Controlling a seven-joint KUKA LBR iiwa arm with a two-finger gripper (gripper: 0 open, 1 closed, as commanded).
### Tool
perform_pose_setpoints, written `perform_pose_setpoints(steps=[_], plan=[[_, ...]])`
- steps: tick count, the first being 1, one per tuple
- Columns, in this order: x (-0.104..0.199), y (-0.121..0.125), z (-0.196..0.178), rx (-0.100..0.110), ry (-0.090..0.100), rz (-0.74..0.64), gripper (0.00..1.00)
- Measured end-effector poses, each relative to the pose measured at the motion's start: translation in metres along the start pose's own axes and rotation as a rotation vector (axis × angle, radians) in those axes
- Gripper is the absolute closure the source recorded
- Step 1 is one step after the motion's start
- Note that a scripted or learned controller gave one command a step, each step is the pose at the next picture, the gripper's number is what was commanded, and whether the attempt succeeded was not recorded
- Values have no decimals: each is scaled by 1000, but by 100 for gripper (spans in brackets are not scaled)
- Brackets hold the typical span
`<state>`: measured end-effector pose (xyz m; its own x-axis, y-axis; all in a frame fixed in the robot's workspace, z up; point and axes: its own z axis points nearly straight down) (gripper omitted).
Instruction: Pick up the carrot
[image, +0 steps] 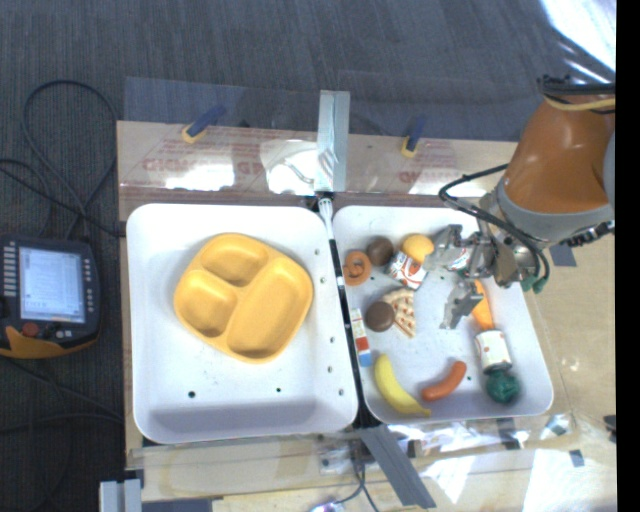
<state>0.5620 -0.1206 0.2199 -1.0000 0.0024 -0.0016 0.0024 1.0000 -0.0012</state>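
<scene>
The carrot (485, 312) is a short orange piece lying near the right wall of the right bin (530, 395), partly hidden by the gripper. My gripper (458, 305) hangs low over the bin just left of the carrot, close beside it, with its metal body reaching in from the upper right. Nothing can be seen held in it. The arm's orange band (556, 150) rises above the bin's far right corner.
Also in the right bin are a banana (397, 388), a sausage (444, 381), a white bottle (492, 350), a green broccoli (502, 385), two brown balls (379, 316), a waffle (403, 312), a lemon (418, 245) and a can (405, 268). The left bin holds a yellow divided plate (243, 295).
</scene>
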Motion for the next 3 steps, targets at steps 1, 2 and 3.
perform_pose_setpoints(steps=[1, 2, 3], plan=[[-44, -51, 82, 3, -11, -141, 0], [-6, -92, 129, 6, -15, -185, 0], [-8, -91, 116, 9, -21, -187, 100]])
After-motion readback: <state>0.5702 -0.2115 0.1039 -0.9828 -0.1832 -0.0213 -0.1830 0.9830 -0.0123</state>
